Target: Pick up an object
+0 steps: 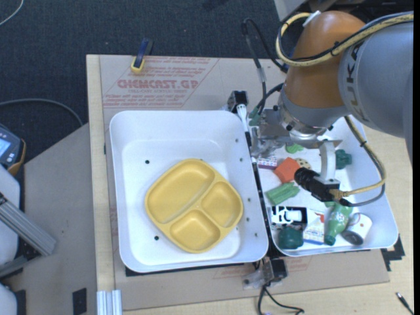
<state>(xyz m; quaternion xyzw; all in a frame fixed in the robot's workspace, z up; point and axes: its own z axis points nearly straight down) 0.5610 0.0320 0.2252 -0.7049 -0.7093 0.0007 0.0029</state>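
My gripper (274, 143) hangs low over the far left part of the right bin (387, 223), mostly hidden under the grey and orange wrist. Just in front of it lie an orange piece (287, 170) and a light green piece (282, 192). Further toward the front are a black-and-white item (289, 214), a dark green round thing (291, 238), a green bottle (336, 220) and a white-grey cylinder (359, 227). A teal piece (342, 157) sits to the right of the wrist. Nothing can be seen held.
The left bin (125, 143) holds a yellow divided plate (193, 204). The wall between the bins (252, 176) runs close to the gripper's left. A blue and yellow clip (140, 56) lies on the cardboard (164, 84) behind the bins.
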